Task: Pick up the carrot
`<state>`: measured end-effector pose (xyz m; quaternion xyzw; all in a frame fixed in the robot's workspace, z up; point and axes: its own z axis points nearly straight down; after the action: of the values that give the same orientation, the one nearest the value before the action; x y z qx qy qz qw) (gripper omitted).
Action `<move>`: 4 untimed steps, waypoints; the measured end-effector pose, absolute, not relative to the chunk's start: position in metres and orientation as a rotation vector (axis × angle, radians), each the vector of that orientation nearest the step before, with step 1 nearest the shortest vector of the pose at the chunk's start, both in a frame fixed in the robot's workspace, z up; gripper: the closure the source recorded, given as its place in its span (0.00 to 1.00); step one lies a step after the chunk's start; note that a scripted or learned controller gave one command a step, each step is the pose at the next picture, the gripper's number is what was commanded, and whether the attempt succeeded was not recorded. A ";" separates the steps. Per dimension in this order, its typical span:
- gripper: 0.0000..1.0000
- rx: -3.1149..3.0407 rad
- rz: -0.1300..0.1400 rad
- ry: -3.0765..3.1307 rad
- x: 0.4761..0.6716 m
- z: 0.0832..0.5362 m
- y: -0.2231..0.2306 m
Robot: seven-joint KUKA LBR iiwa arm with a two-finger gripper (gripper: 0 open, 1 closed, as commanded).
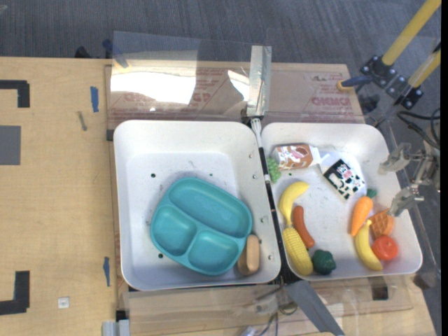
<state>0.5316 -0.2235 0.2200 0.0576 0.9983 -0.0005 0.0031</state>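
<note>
Two white bins (133,145) are seen side by side, a teal divided plate (201,224) filling the left one. The carrot (360,214) is lodged in the right bin among toy foods, beside a banana (365,247). It is judged light, stiff and slick, best pinched mid-body.

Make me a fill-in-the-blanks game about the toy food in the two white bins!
1. The carrot lies in the ___ bin.
2. The teal tray has ___ compartments.
3. The red hot dog lies between the small banana and the ___.
4. The bread roll sits beside the tray, in the ___ bin.

Missing words: right; three; corn; left
</note>
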 end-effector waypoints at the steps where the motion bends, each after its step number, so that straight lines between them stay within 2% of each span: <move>1: 0.00 0.462 -0.001 3.100 0.513 0.090 -0.212; 2: 1.00 0.457 -0.001 3.098 0.514 0.101 -0.211; 3: 1.00 0.643 0.005 3.069 0.571 0.091 -0.149; 4: 1.00 0.067 -0.006 3.132 0.501 0.089 -0.201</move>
<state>0.5012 -0.2008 0.0886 0.0215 0.9998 -0.0019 0.0043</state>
